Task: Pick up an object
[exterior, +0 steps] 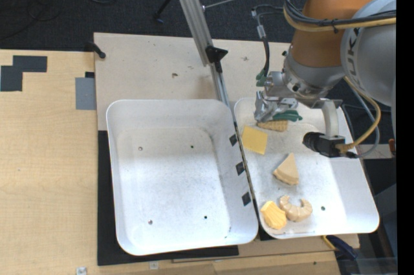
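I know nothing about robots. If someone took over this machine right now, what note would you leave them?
Gripper: low over the far end of the right bin, right at a yellow and green piece. The view does not show a grip, so count nothing as held.
Other things: yellow square, tan wedge, yellow lump and pale curled piece all lie in the same bin.
Done: the arm has reached in from the right; nothing is seen lifted.
Left: close on one thing and raise it clear.
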`<state>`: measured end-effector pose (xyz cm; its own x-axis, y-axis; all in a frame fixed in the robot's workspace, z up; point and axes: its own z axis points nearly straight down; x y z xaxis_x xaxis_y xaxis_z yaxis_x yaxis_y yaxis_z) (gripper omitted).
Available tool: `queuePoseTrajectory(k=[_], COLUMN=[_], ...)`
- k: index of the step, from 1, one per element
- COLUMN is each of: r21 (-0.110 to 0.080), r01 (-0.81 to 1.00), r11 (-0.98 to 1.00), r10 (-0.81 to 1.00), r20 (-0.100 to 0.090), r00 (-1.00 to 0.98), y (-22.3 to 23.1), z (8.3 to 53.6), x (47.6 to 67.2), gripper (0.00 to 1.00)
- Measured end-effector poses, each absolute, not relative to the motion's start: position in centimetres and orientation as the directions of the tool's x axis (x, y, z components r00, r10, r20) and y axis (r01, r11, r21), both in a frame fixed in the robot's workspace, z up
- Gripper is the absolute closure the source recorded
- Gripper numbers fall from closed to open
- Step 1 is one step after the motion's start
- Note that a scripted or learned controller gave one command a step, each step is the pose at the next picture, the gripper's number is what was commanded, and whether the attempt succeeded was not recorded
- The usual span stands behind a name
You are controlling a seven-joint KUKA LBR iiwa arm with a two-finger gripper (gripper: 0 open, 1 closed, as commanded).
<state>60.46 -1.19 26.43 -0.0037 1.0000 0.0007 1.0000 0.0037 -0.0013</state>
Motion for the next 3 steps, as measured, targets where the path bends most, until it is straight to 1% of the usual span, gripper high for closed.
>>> queuePoseTrajectory(k=[1, 2, 3], r21=[-0.003, -0.003, -0.003], r01=[1.0, 1.0, 1.0], r11=[0.004, 0.004, 0.004], r10=[1.0, 1.0, 1.0], r20=[0.002, 0.001, -0.001], r00=[-0.004, -0.004, -0.004], y=[4.4, 8.8, 8.7], z=[25.3, 24.3, 24.4], x=[61.1, 61.9, 61.9], gripper=[1.0, 1.0, 0.0])
